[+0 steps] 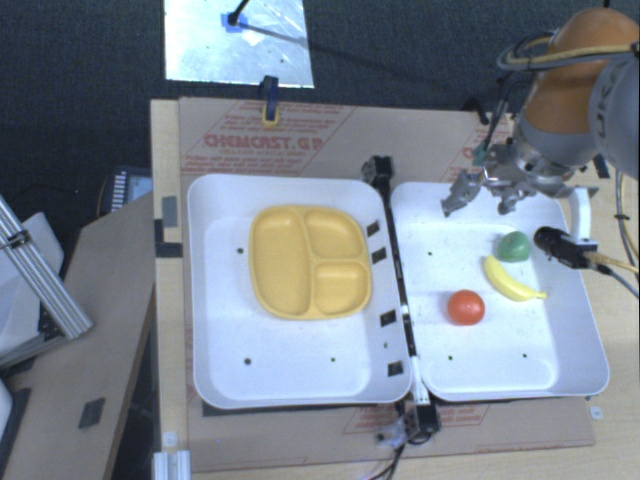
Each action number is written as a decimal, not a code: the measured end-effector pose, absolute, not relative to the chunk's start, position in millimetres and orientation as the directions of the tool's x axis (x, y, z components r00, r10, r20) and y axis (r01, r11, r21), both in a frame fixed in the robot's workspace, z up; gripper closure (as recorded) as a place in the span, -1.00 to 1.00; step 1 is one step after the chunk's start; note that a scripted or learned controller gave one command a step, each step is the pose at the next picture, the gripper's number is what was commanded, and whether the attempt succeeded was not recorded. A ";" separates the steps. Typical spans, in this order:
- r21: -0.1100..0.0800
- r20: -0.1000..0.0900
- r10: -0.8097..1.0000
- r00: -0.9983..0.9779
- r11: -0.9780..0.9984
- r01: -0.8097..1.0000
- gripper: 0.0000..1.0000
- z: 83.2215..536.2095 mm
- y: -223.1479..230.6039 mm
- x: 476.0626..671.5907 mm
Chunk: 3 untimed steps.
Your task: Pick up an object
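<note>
I am hovering my jaws (483, 197), spread wide and holding nothing, over the back edge of the right bin (570, 373), so I am judging this as the approach step, with no object chosen yet. Three candidates are lying in that bin: a green ball (514, 246) just beside a yellow banana (512, 280), and an orange-red tomato (465, 308) a little apart, nearer the divider. The next move is probably calling for a shift forward and a descent over one of them; the tomato is sitting freest. The left bin (225, 368) is carrying a yellow divided plate (308, 262). Both bins are resting on cardboard (300, 138) covering the desk (110, 298), dark floor behind
</note>
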<state>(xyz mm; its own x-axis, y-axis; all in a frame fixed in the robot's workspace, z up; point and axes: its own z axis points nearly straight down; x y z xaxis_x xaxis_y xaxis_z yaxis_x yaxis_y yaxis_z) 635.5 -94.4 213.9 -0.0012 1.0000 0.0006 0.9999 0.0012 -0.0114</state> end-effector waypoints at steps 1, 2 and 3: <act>0.001 0.000 1.000 -0.003 0.003 1.000 -1.00 221.6 -94.2 638.0; -0.002 0.000 1.000 -0.001 0.001 1.000 -1.00 170.7 -97.7 628.3; 0.000 0.000 1.000 -0.004 0.004 1.000 -1.00 125.4 -89.5 630.4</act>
<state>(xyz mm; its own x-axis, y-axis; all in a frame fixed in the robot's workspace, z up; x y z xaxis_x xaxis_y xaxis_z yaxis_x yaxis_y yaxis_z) 630.4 -89.5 125.4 -0.0043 1.0000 0.0000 1.0000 0.0043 -0.0004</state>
